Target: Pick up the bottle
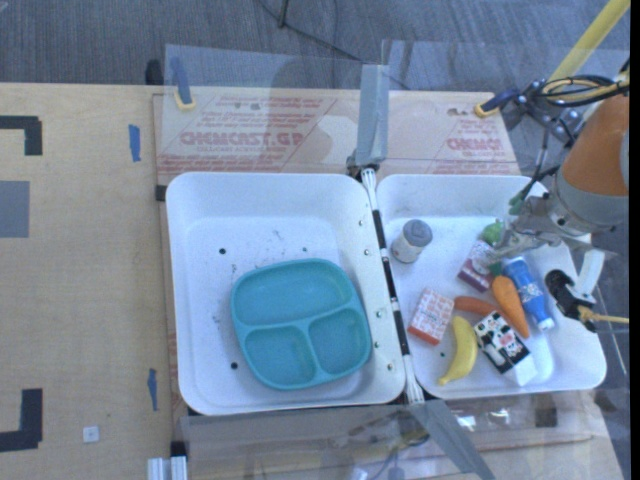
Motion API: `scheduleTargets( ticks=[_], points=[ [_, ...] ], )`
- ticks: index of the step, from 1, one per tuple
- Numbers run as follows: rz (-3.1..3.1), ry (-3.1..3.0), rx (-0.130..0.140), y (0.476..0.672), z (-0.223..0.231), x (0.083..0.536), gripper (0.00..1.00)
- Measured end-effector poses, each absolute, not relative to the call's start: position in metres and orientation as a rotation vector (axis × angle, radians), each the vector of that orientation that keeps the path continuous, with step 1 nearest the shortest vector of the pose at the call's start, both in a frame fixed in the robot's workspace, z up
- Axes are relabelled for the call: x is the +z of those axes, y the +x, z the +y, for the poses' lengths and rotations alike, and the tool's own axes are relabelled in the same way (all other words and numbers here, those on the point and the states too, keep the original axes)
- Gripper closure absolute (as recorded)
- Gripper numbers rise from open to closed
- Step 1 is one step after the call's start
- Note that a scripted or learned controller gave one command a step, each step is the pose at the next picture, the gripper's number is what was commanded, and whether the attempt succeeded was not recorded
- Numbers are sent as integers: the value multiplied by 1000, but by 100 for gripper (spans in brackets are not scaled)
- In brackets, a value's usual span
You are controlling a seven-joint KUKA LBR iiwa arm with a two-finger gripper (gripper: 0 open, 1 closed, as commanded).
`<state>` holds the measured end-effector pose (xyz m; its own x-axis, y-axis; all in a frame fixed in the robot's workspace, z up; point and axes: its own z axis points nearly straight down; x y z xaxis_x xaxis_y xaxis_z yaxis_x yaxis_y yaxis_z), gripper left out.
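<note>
Several items crowd the right bin's far-right corner; the end effector (520, 230), grip state unclear, hovers there; it could snag the carrot (510, 305) beside the bottle (529, 290).

Even, diffuse light, moderately bright; no hard shadows anywhere. Left bin (190, 218) and right bin (440, 193) read near-white, their floors slightly washed out, with soft grey shading along the inner walls. Faint sheen on the clear sheet (300, 78) behind the bins, pale reflections across it. Teal tray (297, 322) shows a mild highlight. Overall focus soft, fine detail smeared; small items on the right look grainy. Tabletop (70, 268) evenly lit.
</note>
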<state>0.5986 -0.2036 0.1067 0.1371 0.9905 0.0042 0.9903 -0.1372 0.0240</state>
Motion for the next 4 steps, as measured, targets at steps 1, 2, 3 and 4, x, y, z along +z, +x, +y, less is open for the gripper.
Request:
scheduleTargets(
  ticks=[1, 2, 3, 4],
  points=[
    [1899, 2502, 0, 585, -134, 214, 100],
    [1355, 2837, -3, 478, -181, 107, 100],
    [1485, 2771, -1, 479, -167, 98, 100],
    [1704, 2639, -1, 550, -187, 210, 100]
  ],
)
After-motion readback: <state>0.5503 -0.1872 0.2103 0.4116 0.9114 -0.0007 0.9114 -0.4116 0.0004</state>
